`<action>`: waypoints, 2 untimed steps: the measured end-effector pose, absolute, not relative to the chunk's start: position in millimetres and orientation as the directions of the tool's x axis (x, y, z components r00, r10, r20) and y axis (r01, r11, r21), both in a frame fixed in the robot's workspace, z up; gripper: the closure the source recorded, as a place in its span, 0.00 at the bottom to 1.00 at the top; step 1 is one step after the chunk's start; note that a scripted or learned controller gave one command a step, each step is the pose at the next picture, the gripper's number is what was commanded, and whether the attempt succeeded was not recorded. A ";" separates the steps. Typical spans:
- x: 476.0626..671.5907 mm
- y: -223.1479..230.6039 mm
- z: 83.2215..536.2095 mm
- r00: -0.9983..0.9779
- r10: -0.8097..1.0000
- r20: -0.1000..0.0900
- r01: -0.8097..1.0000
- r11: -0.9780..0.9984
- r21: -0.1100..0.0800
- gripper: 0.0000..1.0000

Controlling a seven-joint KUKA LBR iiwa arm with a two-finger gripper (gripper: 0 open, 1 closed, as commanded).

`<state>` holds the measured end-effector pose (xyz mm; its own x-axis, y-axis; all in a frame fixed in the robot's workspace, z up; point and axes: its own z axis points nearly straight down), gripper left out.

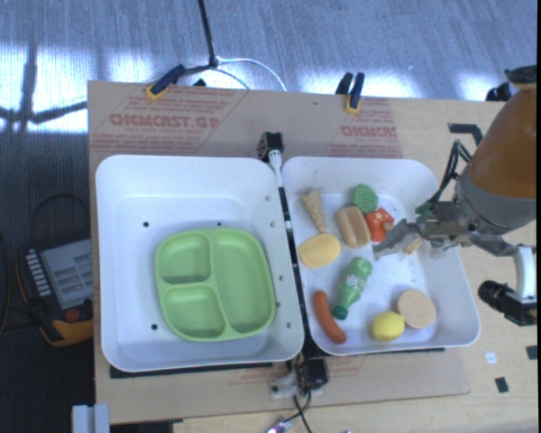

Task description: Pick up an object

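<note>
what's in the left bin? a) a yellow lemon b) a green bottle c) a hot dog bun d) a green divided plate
d: the green divided plate lies alone in the left bin, while the bottle, bun and lemon sit in the right bin.
</note>
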<state>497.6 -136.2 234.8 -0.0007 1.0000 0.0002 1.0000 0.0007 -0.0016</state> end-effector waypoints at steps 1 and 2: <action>482.1 -101.5 112.3 0.045 0.999 0.001 0.999 -0.045 -0.006 0.00; 487.7 -96.1 89.4 0.573 0.819 0.003 0.819 -0.573 0.014 0.00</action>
<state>487.7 -96.1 89.4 0.5732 0.8194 0.0034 0.8193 -0.5732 0.0141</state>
